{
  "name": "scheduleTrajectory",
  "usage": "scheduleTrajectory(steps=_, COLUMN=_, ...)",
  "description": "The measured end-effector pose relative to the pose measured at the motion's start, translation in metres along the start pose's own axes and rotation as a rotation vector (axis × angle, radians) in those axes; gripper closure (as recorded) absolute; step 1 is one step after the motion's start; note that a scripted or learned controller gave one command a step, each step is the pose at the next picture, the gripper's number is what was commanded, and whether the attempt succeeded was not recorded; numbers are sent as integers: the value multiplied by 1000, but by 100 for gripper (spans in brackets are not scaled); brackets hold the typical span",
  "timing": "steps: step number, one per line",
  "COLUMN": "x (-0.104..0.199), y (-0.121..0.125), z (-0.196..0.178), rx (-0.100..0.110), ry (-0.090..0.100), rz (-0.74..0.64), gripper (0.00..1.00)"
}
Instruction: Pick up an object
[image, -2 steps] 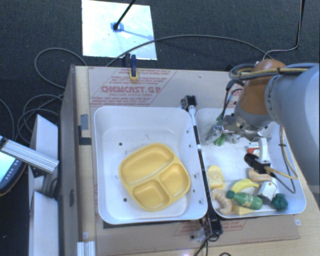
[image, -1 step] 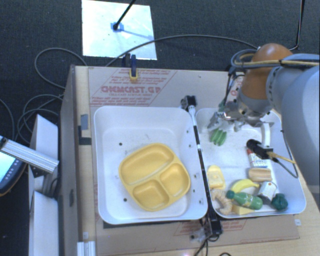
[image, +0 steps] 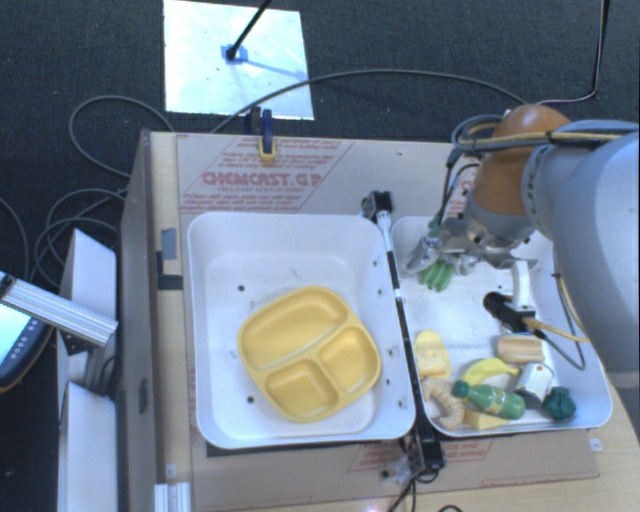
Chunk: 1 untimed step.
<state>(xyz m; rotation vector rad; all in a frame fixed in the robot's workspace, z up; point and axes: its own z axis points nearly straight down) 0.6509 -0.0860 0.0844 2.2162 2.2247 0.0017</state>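
Arm (image: 590, 190) cut off at right edge, right bin's (image: 590, 405) far corner hidden beneath it

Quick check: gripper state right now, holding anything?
Gripper: over the right bin, down at a green object; open or closed cannot be told, and no grasp is visible.

The surface (image: 300, 170) is a pale board printed with red lettering, and a blue and yellow clamp (image: 265, 133) grips its far edge. Beyond it, on dark carpet (image: 80, 50), lies a shiny square sheet (image: 200, 60) with a thin black rod's foot (image: 235, 53) resting on it, while black cables (image: 110, 105) loop across the floor toward the left. At the left side stand white box-like panels (image: 85, 290), a ridged metal bar (image: 55, 310) lying across them, with a dark device (image: 15, 345) at the frame's edge.
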Motion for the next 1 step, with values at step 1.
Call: scheduleTrajectory(steps=1, x=0, y=2, z=-12, rx=-5, ry=0, rz=-2, gripper=100)
